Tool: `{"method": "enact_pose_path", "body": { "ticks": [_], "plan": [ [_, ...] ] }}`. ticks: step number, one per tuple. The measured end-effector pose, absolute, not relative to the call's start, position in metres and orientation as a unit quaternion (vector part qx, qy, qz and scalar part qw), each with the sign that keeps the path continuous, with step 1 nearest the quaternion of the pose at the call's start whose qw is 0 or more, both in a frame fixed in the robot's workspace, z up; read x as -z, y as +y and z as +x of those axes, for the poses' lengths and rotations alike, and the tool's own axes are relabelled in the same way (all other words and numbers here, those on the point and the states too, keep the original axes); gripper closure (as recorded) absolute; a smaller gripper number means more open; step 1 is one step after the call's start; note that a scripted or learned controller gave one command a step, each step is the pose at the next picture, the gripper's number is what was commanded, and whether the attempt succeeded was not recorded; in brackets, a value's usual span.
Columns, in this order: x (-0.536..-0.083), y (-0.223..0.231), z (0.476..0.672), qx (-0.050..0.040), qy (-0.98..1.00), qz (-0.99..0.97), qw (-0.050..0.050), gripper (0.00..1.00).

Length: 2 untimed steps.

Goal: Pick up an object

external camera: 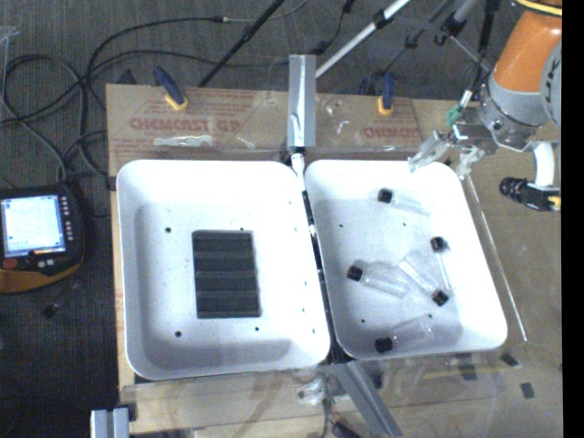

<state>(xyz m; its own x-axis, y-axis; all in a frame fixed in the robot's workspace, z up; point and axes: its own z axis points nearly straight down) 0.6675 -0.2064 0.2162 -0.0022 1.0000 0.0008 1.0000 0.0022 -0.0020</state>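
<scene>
From above, on the bench, two shallow white bins sit side by side, their inner rims touching.

Left bin [137, 245]: one item, a black ribbed tray [225, 274], lying flat near the middle, long side running away from the camera, with four ridged sections.

Right bin [474, 235]: five clear vials with black caps, all lying on their sides. One vial [397, 200] lies near the far rim, apart from the rest. A second vial [377, 279] lies mid-bin, cap toward the left bin. A third vial [434, 256] and a fourth vial [427, 284] lie just beside it on the right, close together and seemingly touching; their clear bodies are hard to separate. A fifth vial [403, 334] lies near the front rim, cap toward the left.

My pincer [445, 151]: one, at the far right corner of the right bin, above the rim. Its pale fingers are spread apart, with nothing between them. It is well apart from every vial; the nearest is the one by the far rim.

Behind the bins: two blue clamps, one clamp [170, 88] on the left, another clamp [387, 92] on the right, holding a brown board. One pendant [35, 231] with a lit screen lies on the floor to the left.
</scene>
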Motion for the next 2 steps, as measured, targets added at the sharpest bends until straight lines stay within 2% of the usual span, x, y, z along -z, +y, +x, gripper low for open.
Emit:
{"method": "enact_pose_path", "body": {
  "ticks": [1,2],
  "plan": [
    [-0.105,-0.185,0.653,-0.0016,-0.707,-0.707,-0.001,0.0],
    [-0.091,-0.211,0.605,0.0052,-0.717,-0.697,-0.004,0.0]
  ]
}}
